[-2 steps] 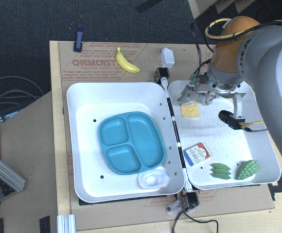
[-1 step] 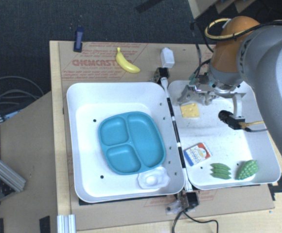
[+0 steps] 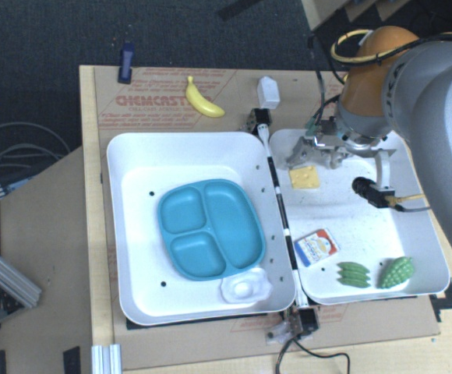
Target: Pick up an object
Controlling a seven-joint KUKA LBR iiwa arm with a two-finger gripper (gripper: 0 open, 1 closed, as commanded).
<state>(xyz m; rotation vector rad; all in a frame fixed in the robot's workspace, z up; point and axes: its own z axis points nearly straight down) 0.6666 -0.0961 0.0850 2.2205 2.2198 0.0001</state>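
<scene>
The tool (image 3: 318, 154) hangs low over the far left corner of the right bin (image 3: 351, 209). Open or closed? From this angle, I cannot tell. Just on its near side lies a yellow block (image 3: 305, 178), flat on the bin floor by the left wall. Further along that left wall, a red, white and blue packet (image 3: 316, 246). At the near edge sit a green pea pod (image 3: 353, 274) and a bumpy green piece (image 3: 397, 271), side by side but apart. In the left bin (image 3: 132, 209), a blue divided plate (image 3: 210, 228) takes the middle, with a small clear lump (image 3: 244, 288) touching its near right rim. On the tabletop (image 3: 156, 100), beyond the bins, a banana (image 3: 203, 100).
</scene>
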